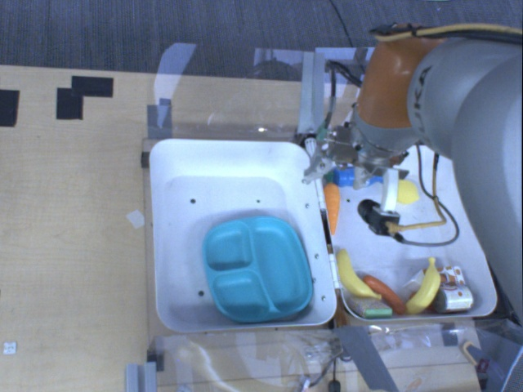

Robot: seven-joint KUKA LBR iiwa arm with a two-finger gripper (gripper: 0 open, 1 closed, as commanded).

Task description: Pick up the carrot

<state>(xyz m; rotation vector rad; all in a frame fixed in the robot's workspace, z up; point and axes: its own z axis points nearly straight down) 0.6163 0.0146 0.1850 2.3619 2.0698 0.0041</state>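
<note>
The carrot (pixel 332 208) is a small orange cone lying lengthwise against the left wall of the right bin (pixel 482 288), with its thick end toward the back. My gripper (pixel 333 173) hangs directly over that thick end, very close to it or touching it. The wrist and its orange band hide the gripper's tips from above. A small blue object (pixel 348 177) shows just right of the gripper, partly under the wrist.
The left bin (pixel 176 219) holds a blue divided plate (pixel 257 268). In the right bin lie a yellow piece (pixel 406 192), two bananas (pixel 352 275) (pixel 425 287), a red-orange stick (pixel 384 291), a green item (pixel 376 309) and a brown packet (pixel 453 290). A black cable (pixel 409 231) loops beneath the wrist.
</note>
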